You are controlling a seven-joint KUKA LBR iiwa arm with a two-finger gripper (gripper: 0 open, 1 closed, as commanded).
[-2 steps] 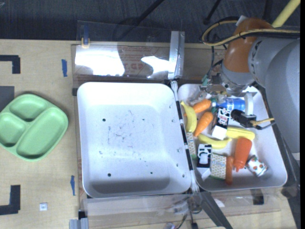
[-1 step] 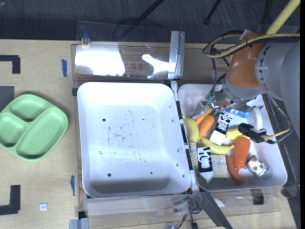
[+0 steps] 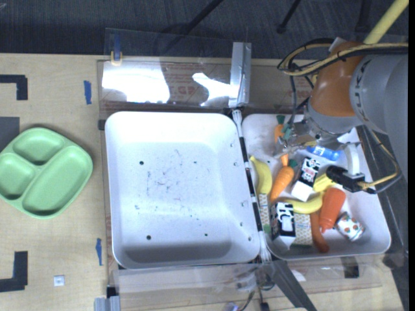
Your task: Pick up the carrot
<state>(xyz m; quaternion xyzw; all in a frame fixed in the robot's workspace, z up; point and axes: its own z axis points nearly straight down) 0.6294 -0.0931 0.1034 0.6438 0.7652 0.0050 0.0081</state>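
The carrot point(image 3: 281, 181) lay in the right bin point(image 3: 379, 235), near its left wall beside a banana point(image 3: 262, 175), long axis running top-right to bottom-left, thick end up. The claw point(image 3: 295, 138) hung just above and slightly right of that end (fingers lost in clutter, so grip state: can't tell). Approach probably needs a short drop toward lower-left.

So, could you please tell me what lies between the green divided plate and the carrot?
In the camera view, the left white bin lies between the green plate and the carrot.
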